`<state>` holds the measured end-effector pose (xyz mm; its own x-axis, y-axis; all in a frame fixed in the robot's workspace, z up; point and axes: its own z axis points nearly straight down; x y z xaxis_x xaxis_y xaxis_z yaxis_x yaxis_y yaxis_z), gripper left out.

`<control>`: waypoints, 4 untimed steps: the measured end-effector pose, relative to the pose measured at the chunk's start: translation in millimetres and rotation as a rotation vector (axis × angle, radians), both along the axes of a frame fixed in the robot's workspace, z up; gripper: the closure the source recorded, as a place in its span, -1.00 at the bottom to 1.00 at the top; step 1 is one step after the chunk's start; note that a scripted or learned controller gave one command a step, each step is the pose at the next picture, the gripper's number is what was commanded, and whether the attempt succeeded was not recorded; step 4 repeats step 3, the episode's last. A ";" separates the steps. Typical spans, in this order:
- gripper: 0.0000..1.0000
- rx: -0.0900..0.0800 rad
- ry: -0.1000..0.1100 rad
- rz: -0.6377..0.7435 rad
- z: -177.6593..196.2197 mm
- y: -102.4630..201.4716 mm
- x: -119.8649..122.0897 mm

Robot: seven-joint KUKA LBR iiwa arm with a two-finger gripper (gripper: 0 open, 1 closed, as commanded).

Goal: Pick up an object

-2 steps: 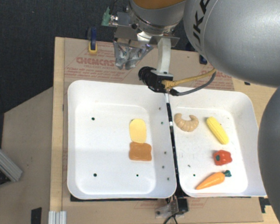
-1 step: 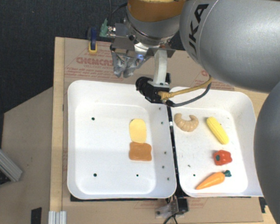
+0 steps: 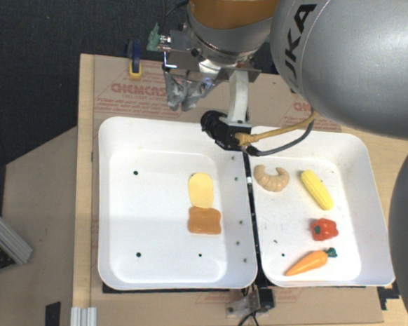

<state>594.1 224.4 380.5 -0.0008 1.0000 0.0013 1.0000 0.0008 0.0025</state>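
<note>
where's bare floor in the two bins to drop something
Left bin: its whole left half is bare, as is the strip along its near wall below the brown toast; the yellow slice and toast crowd the right of centre. Right bin: a small bare patch between the croissant, red pepper and carrot; corn crowds its right side.
</note>
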 end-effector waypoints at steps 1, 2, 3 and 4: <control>1.00 -0.001 0.005 0.000 2.6 -0.1 -10.4; 1.00 -0.001 0.005 0.000 12.4 0.1 -25.2; 1.00 0.001 -0.003 0.000 55.9 0.0 -32.5; 1.00 0.001 -0.003 0.000 55.9 0.0 -32.5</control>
